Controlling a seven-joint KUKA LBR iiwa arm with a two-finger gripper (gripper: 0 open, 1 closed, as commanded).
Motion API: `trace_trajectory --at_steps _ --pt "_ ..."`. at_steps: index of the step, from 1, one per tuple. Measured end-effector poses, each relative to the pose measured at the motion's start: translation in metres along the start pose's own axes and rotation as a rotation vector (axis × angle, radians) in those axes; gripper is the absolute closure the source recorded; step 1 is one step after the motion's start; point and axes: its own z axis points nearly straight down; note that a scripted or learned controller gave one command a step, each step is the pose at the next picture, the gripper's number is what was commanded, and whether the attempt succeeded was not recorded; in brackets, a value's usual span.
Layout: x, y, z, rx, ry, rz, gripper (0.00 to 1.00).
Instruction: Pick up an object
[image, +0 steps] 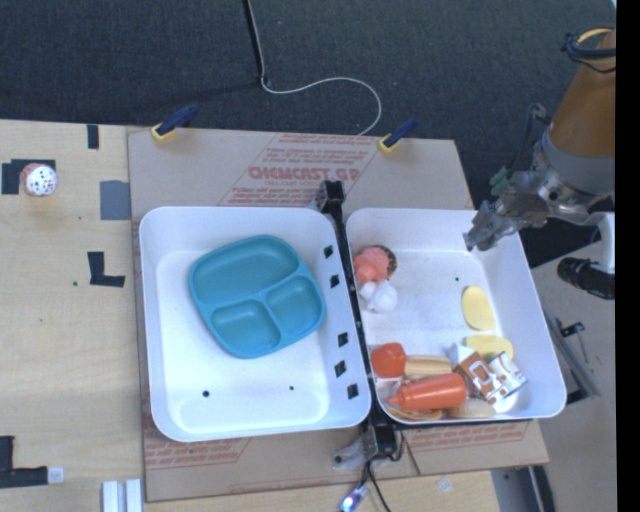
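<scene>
Toy food crowds the right bin's near corner: an orange carrot, light, stiff, slick, best pinched across its middle. Gripper hovers over the far rim, well apart; its opening, can't tell.

The arm reaches in from the right, wrist angled down-left.

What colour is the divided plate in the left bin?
Light blue; the divided plate shows clearly in the camera view.
</scene>
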Motion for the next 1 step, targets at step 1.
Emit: trace_trajectory --at_steps 1 --pt "-0.0609 -0.0718 0.0105 0.004 -0.002 0.011 1.00"
